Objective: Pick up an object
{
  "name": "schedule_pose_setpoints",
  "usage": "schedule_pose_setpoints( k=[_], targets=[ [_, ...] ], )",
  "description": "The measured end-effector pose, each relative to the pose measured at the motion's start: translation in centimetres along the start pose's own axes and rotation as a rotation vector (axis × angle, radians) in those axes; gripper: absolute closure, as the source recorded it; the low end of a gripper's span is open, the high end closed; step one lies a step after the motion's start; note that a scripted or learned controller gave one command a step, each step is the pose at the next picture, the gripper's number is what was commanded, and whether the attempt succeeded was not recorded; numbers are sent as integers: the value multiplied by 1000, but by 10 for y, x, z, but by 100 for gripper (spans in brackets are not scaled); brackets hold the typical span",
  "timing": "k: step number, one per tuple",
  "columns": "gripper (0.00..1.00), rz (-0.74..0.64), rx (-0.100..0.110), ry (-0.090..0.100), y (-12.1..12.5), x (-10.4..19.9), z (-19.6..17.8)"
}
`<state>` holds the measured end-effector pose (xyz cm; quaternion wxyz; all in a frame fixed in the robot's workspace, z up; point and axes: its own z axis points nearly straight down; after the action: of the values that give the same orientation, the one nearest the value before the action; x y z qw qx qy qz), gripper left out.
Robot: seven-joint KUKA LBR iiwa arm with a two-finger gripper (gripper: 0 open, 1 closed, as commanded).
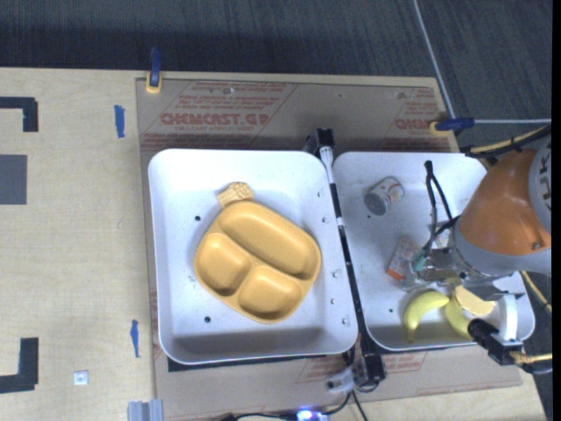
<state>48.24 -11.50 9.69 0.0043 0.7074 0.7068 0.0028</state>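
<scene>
Camera view: arm over right bin point(368, 318), end effector point(436, 266) low among the items; cannot tell its state. Nearest candidates: banana point(422, 310) just below, small clear packet point(401, 257) beside it. Judged step: descent to grasp. Next: close, then lift and verify.

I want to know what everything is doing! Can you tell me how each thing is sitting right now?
Yellow divided plate: right way up, tilted in the left bin.
Grey cylinder: lying on its side in the right bin.
Banana: lying flat by the bin's front edge.
End effector: low over the right bin, above the banana.
</scene>
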Motion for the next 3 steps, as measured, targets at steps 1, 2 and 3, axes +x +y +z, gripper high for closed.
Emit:
schedule_pose_setpoints(
  k=[1,2,3],
  targets=[
    [100,-2,2,1,83,23,10],
    [0,-2,5,2,81,23,11],
    [0,-1,7,2,25,21,11]
  ],
)
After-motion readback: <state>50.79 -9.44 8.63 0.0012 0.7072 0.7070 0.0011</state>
